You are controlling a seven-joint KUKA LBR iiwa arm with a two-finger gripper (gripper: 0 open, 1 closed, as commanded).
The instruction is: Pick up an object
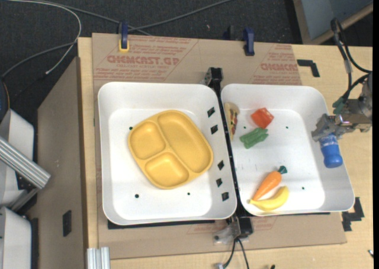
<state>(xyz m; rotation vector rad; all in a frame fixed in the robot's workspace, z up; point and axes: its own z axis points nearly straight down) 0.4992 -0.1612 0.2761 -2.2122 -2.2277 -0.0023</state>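
Looking down, you find the gripper [327,143] at the right bin's [308,93] three-o'clock rim, with a blue object [332,153] at its tip; whether the jaws are clenched on it or released cannot be told. The arm likely waits there because candidate objects lie inside this bin: a red piece [262,117] at twelve o'clock, a green piece [254,138] beneath it, and a carrot [269,182] touching a banana [272,200] at six o'clock. The left bin [112,161] holds a yellow divided plate [170,149]. Nothing obstructs the reach.
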